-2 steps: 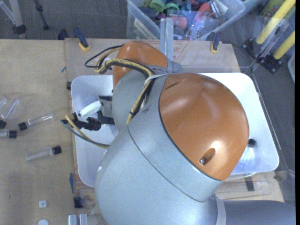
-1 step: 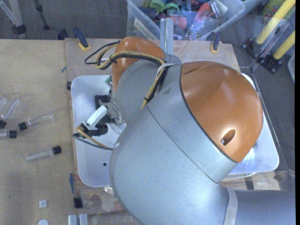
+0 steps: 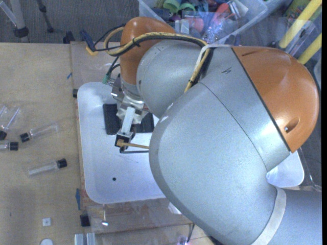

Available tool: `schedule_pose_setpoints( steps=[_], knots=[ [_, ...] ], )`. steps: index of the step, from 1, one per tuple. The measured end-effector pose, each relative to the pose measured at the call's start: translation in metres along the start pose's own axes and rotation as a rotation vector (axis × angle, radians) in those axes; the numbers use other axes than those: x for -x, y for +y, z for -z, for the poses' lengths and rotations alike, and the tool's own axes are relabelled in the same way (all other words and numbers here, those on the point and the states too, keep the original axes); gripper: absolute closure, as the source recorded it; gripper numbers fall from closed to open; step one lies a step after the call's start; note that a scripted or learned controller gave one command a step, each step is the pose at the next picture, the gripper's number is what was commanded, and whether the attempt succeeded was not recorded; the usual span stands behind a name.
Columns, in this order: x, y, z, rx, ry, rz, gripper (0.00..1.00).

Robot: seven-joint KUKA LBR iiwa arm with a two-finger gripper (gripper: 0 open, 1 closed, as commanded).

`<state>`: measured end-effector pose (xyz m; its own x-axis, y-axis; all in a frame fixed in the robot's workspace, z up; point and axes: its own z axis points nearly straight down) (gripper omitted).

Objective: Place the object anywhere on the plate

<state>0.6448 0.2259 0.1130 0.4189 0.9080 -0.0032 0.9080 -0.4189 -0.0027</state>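
Clearly, we see the gripper (image 3: 123, 140) low over the left white bin (image 3: 94, 185), toward its upper left part, with a thin stick-like object (image 3: 137, 146) at its fingertips; the stick juts out toward the bin's right side. It lies right at the tips, but whether it is pinched between the fingers or merely touched we cannot tell, so we leave the grasp unjudged. Just beside the gripper, nearer the bin's top edge, a dark flat slab (image 3: 111, 118) rests on the bin floor; it may be the plate, though we cannot be sure. A small dark speck (image 3: 114, 178) sits toward the bin's lower left corner.

We judge that the step in hand is picking up or carrying the stick. The next move calls for a confirmed hold and a short carry onto the plate.

Beyond the bench's far edge, a clear tub (image 3: 204, 6) holds a jumble of coloured toys.
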Motion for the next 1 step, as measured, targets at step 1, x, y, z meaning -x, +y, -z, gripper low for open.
schedule_pose_setpoints(
  steps=[1],
  knots=[
    [-0.0058,0.0183,-0.0214,-0.020,-0.008,0.749,1.00]
  ],
)
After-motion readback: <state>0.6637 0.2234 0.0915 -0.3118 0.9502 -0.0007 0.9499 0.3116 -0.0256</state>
